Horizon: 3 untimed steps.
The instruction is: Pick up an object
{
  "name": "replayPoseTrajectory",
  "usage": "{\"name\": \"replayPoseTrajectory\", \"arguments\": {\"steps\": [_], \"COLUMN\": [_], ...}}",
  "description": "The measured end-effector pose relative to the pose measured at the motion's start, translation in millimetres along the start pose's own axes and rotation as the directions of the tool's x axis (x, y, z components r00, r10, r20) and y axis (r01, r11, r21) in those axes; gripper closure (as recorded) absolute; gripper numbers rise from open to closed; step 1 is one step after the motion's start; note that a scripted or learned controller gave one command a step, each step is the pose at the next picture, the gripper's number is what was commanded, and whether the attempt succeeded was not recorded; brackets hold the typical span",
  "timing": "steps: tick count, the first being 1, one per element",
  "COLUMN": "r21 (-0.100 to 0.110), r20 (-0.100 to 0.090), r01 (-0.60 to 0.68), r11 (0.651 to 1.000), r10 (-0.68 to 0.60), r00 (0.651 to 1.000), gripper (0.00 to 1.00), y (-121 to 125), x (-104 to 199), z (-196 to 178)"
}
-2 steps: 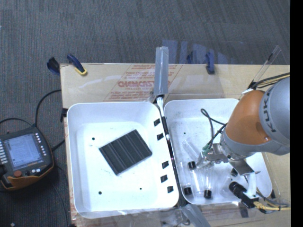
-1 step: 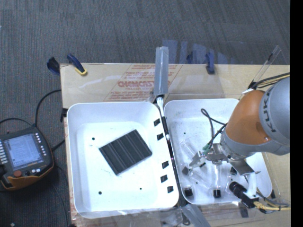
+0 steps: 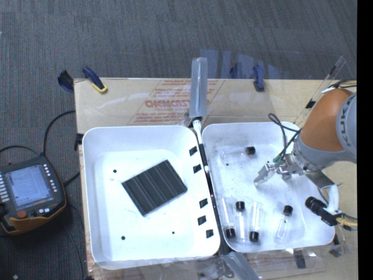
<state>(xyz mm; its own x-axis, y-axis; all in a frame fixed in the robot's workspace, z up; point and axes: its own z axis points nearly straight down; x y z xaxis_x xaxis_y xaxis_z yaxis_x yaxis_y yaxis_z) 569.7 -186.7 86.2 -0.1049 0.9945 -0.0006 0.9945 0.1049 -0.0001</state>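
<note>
Two shallow white bins are seen side by side on the bench: the left bin (image 3: 93, 156) holds a dark ribbed panel (image 3: 154, 186) lying flat near its middle, and the right bin (image 3: 233, 134) holds several clear vials with black caps. The arm (image 3: 329, 127) is reached in from the right, its gripper (image 3: 263, 175) set low over the right bin's middle with the fingers spread apart and nothing seen between them. One vial (image 3: 239, 152) lies up-left of the gripper, apart from it; three vials (image 3: 239, 217) and another vial (image 3: 284, 221) lie below it, near the front wall.
</note>
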Motion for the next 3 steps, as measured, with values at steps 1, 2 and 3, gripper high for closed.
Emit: {"name": "replayPoseTrajectory", "arguments": {"steps": [1,2,3], "r21": [0.000,0.001,-0.003], "r20": [0.000,-0.002,0.000], "r01": [0.057,0.096,0.176], "r11": [0.998,0.995,0.984], "r10": [-0.057,-0.096,-0.176], "r00": [0.998,0.995,0.984], "gripper": [0.00,0.00,0.00], "y": [60.9,79.5,87.9], "x": [-27.3,40.8,113.6], "z": [-33.0,-6.3,-102.5]}}
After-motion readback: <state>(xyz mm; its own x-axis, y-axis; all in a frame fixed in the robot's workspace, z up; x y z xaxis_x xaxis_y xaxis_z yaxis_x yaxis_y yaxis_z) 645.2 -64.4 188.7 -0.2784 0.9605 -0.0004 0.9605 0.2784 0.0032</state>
